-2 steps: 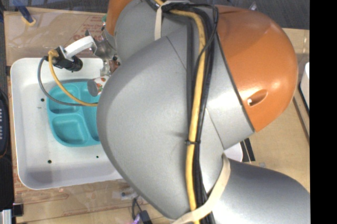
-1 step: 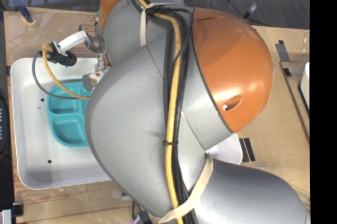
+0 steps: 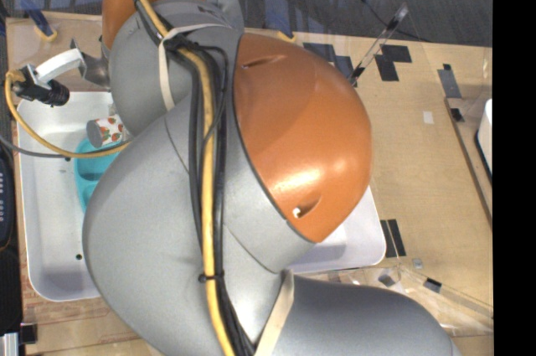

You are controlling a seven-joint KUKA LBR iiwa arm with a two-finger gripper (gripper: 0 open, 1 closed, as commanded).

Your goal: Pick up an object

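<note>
My arm (image 3: 251,178) reaches across the view and covers most of both bins. In the left white bin (image 3: 50,262) a teal object (image 3: 90,170) lies against the arm's edge, partly hidden. Just above it sits a small pale cylinder with red spots (image 3: 105,131). A grey part of my gripper (image 3: 94,71) shows at the bin's far edge, above these two things. The arm hides the rest of it.
A corner of the right bin (image 3: 364,241) peeks out under the orange shell. The tan bench top (image 3: 427,178) to the right bears black tape marks. A thin dark rod (image 3: 381,40) slants at the back.
</note>
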